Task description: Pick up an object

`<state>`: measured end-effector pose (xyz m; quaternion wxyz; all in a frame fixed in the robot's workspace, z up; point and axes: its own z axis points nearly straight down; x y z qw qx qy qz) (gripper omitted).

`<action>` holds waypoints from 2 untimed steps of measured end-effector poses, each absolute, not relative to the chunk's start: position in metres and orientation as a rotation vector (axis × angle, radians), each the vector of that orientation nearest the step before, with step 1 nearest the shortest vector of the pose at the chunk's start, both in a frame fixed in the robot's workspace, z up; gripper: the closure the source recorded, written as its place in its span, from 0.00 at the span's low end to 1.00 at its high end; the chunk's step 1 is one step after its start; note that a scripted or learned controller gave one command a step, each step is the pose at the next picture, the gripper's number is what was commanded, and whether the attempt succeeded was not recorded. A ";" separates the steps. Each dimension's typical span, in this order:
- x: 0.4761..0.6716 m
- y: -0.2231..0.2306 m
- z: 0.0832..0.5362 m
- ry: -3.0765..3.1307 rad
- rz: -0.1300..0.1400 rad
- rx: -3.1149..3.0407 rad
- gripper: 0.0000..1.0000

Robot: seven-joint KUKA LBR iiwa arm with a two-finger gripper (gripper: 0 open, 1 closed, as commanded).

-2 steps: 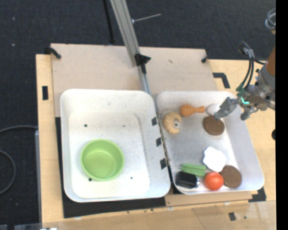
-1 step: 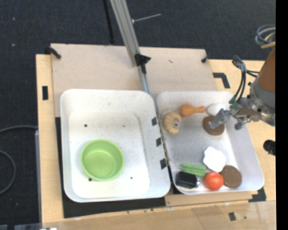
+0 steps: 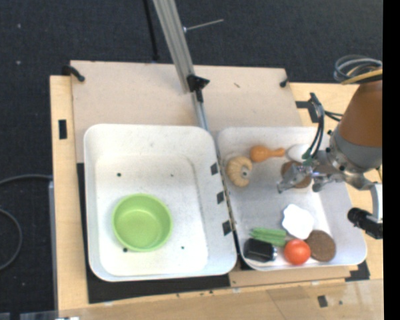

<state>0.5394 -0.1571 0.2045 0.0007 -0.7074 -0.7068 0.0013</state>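
Apparently fingers (image 3: 295,179) over brown object (image 3: 291,172), right bin (image 3: 267,139), grip state unclear

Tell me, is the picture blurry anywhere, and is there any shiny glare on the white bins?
In the camera view, the gripper looks soft and smeared, so its fingers are hard to make out; the green bowl and the red ball look sharper. The light is even, the left bin shows no strong glare, and shadows are faint.

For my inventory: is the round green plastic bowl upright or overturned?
Upright: the round green plastic bowl shows its hollow inside, resting in the left white bin.
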 end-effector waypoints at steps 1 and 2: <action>0.533 -0.155 0.143 -2.218 0.006 -2.220 0.00; 0.536 -0.156 0.157 -2.219 -0.005 -2.230 1.00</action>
